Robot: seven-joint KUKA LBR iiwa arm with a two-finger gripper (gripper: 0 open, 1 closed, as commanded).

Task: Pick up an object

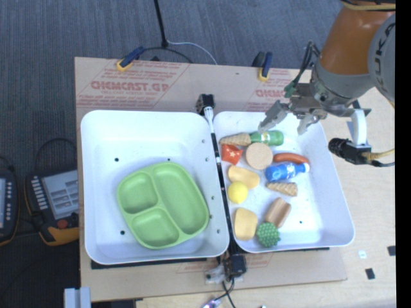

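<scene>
Hovering, fingers [287, 119] spread above the partly hidden green bottle [268, 137].

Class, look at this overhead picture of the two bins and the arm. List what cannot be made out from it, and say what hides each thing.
- Arm: its upper part is cut off by the top and right edges of the camera view.
- Green bottle: its label is too small to read.
- Gripper: it hangs above the right bin's far end; its height over the toys cannot be judged from this slant.
- Black cable: runs out past the top edge.
</scene>
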